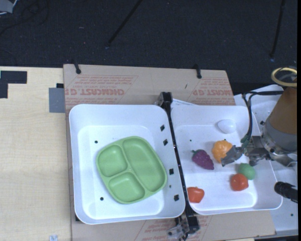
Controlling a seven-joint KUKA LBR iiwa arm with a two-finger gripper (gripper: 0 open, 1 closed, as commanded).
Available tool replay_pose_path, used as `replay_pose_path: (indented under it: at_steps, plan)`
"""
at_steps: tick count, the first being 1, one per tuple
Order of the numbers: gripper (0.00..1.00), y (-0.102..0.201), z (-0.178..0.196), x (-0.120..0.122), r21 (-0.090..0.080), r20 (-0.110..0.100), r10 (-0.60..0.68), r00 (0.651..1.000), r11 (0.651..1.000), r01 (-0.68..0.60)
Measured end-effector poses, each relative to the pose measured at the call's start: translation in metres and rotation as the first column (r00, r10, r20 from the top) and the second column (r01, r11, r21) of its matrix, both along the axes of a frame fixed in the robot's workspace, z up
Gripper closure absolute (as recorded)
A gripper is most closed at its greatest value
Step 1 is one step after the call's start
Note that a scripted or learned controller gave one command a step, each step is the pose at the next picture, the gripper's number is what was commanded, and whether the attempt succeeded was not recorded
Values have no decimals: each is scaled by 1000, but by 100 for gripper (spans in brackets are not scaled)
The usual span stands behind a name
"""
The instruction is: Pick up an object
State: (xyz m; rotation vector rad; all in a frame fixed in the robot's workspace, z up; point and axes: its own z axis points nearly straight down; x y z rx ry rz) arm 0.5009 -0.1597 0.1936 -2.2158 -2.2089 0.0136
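Note:
The right bin (210, 115) holds several toy foods. These are a white egg-shaped piece (226, 126), an orange fruit (220, 149), purple grapes (202, 159), a green round piece (248, 171), a red piece (239, 183) and a red pepper (195, 194). My gripper (243, 157) hangs low over the bin's right side, between the orange fruit and the green piece. It is open, with nothing between its fingers. One dark finger (231, 156) points toward the orange fruit, and the other lies just above the green piece.
A green divided plate (131, 169) lies in the left bin (90, 119). A black divider (171, 149) runs between the bins. The arm's grey body (286, 119) covers the right bin's far right rim. Cables trail beside it.

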Motion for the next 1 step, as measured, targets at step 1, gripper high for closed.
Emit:
replay_pose_path:
  at_steps: [1]
  plan:
    - [0,0,6,3,-3,14,3,1000,1000,-3]
